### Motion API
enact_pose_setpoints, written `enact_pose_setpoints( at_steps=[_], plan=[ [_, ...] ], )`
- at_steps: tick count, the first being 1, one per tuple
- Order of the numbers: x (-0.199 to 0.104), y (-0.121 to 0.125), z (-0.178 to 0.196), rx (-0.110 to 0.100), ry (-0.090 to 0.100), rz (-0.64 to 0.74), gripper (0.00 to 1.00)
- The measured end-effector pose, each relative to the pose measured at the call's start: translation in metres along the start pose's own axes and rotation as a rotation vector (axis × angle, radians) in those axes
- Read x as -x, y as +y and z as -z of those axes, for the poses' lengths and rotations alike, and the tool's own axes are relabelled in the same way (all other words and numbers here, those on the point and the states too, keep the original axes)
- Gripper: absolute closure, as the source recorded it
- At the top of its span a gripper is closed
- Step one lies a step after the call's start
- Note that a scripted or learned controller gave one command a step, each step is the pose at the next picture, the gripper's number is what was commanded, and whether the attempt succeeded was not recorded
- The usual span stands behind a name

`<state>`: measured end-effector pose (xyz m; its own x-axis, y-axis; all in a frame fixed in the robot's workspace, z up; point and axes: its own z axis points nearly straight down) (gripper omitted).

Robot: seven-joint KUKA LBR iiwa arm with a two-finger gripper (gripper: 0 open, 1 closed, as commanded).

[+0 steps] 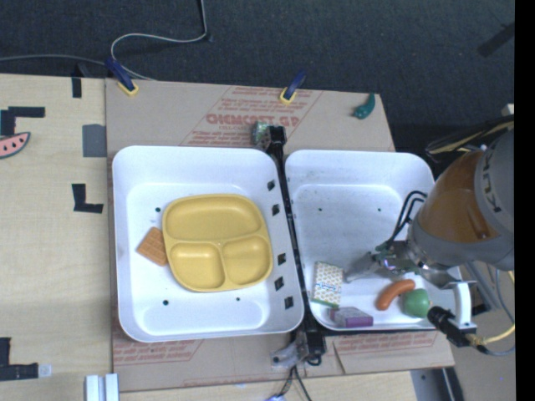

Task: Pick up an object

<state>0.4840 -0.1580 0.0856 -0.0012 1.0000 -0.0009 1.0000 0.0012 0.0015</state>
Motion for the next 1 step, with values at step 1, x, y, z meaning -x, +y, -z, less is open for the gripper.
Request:
enact_pose_setpoints(
  at_steps=[1],
  plan=[
    [0.0010, 0.0008, 0.0100, 0.001, -0.001, -0.001, 1.00]
  ],
)
